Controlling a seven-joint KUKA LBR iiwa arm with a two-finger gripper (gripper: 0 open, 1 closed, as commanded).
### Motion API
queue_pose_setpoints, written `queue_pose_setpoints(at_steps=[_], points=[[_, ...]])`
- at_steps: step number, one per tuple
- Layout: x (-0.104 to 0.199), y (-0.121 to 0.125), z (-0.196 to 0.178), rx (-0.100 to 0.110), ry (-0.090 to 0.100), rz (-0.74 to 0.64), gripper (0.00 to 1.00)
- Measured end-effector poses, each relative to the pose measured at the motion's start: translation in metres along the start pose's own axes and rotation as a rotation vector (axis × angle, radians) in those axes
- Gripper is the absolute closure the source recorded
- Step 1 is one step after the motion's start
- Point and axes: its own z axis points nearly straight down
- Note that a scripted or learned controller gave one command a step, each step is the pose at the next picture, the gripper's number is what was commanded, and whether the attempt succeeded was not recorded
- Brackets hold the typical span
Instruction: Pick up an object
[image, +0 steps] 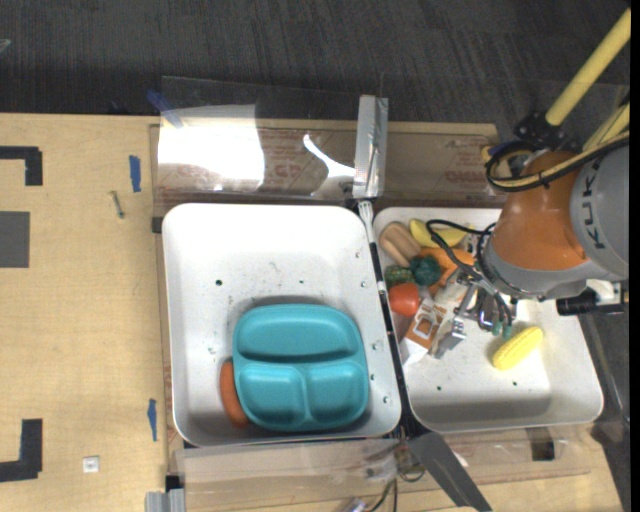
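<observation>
My gripper (444, 328) hangs low in the right bin (500, 395), reaching in from the right under the orange wrist band (535, 230). Its tip sits just right of a red tomato-like toy (404, 298) and touches or overlaps a small orange-brown piece (424, 322). A yellow corn-like toy (517, 347) lies to the gripper's right. Behind the gripper are a green toy (399, 274), a teal toy (427, 269), a tan bread-like toy (398, 241) and a yellow banana (446, 234), partly hidden by the arm.
The left bin (265, 245) holds a teal divided tray (298, 366) with an orange object (229, 393) poking out under its left edge. A ridge (383, 300) divides the two bins. Yellow and black cables (520, 160) loop above the wrist.
</observation>
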Motion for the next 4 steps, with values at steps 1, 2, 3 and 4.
queue_pose_setpoints(at_steps=[1,2,3,4], points=[[-0.073,0.021,0.002,0.002,0.002,0.106,0.0],[-0.069,0.03,0.0,0.006,-0.001,0.121,0.0],[-0.076,0.028,0.002,0.009,0.008,0.459,0.0],[-0.105,-0.006,-0.008,0.005,0.009,0.48,0.0]])
